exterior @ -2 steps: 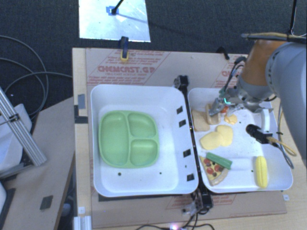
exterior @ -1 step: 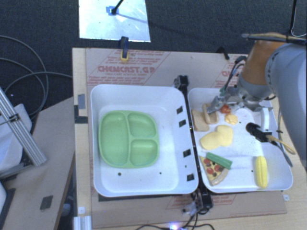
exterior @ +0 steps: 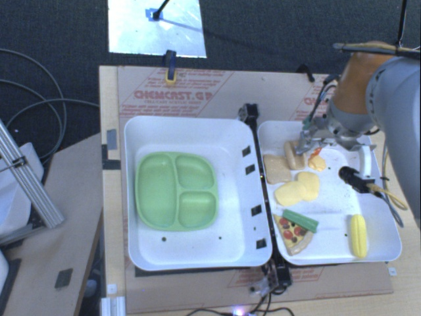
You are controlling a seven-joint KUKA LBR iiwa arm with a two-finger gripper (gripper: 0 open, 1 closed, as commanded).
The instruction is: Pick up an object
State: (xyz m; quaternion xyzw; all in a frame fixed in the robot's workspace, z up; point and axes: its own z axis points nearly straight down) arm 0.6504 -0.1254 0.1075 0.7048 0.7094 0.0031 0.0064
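Over the right bin [exterior: 385, 245], from the camera view, you have the end effector [exterior: 308, 143] low at the far left corner, and you cannot tell its state from this angle. Just beside it, touching or nearly so, sits a tan bread-like piece [exterior: 293, 155], its long axis running roughly toward and away from the camera. That looks like the nearest candidate, lying slightly left of and below the tool. A small orange piece [exterior: 317, 162] lies just right of it. Farther toward you rest a yellow blob [exterior: 298, 188], a pizza slice [exterior: 294, 234] and a corn cob [exterior: 358, 235]. Left bin [exterior: 151, 252] carries a green divided plate [exterior: 175, 190].
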